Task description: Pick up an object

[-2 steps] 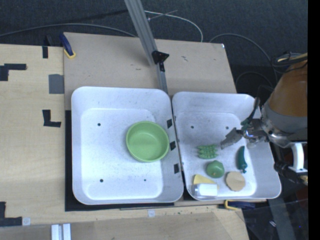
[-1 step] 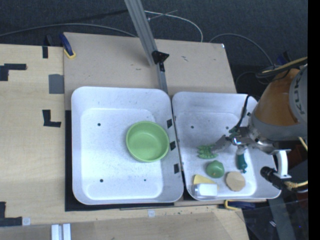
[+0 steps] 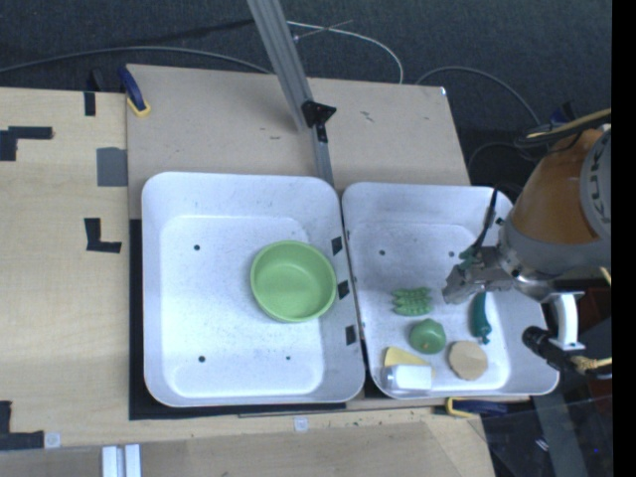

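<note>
The right bin (image 3: 397, 212) holds a ridged green piece (image 3: 410, 300), a round dark green object (image 3: 428, 337), a tan disc (image 3: 467, 360), a yellow and white block (image 3: 405, 369) and a teal tool-shaped item (image 3: 481, 315). A light green bowl (image 3: 292, 281) sits in the left bin (image 3: 189, 217). My gripper (image 3: 462, 283) hangs low over the right bin, just right of the ridged green piece and beside the teal item. Its fingers are too small and dark to read.
A grey metal pole (image 3: 283, 53) slants down to the seam between the bins. Cables (image 3: 378, 48) lie on the dark floor behind. The arm's orange band (image 3: 561, 202) looms over the right bin's right edge.
</note>
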Controlling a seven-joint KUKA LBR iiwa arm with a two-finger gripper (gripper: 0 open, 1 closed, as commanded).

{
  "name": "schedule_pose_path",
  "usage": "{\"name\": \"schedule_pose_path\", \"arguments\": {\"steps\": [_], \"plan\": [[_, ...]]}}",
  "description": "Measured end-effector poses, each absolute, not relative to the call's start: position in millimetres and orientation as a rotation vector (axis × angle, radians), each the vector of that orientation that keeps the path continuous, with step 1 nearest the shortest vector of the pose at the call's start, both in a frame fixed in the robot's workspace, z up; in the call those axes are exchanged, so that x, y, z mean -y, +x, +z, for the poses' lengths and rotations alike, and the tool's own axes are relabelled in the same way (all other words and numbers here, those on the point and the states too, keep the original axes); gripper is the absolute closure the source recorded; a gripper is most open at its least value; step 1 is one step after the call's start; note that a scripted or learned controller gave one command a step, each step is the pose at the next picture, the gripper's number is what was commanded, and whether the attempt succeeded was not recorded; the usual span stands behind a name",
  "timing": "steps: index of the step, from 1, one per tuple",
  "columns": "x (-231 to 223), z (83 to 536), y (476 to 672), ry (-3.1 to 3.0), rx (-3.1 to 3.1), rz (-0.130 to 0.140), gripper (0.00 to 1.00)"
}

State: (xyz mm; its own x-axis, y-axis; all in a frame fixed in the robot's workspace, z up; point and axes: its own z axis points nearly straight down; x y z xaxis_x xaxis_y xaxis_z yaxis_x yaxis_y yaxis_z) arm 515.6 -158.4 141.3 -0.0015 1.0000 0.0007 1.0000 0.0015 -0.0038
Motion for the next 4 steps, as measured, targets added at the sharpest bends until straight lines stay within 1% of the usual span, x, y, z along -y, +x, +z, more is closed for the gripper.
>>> {"name": "schedule_pose_path", "arguments": {"steps": [1,2,3,4], "plan": [[168,196,518.7,-2.223,2.224,-0.002,1.0],[168,200,518.8,-2.22,2.222,0.001,1.0],[110,194,521.4,-2.211,2.226,0.0,1.0],[56,195,513.5,-2.211,2.226,0.001,1.0]]}}
